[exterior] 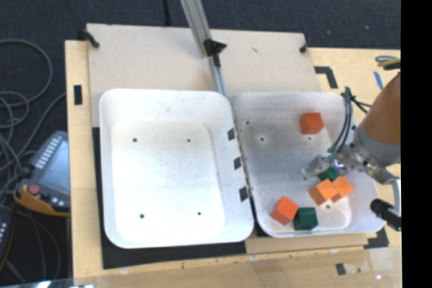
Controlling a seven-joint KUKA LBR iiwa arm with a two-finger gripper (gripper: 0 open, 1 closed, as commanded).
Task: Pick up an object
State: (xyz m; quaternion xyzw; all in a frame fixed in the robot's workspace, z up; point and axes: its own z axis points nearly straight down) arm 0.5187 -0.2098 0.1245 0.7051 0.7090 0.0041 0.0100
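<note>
The right bin [270,101] holds several small blocks. An orange cube [310,123] lies near its far side. A pair of orange blocks [331,189] sits at the near right, with a small dark green block [329,175] touching their far edge. Another orange cube [284,210] and a green cube [306,218] lie side by side near the front rim. My gripper [324,167] is low in the right bin, right over the small dark green block and just beyond the orange pair. The arm comes in from the right and hides part of the bin's right rim.
The left bin [108,108] stands beside the right one, their rims meeting in the middle. A slanted aluminium pole [192,3] rises from behind the bins' junction. A teach pendant [47,172] and cables lie off the bench at the left.
</note>
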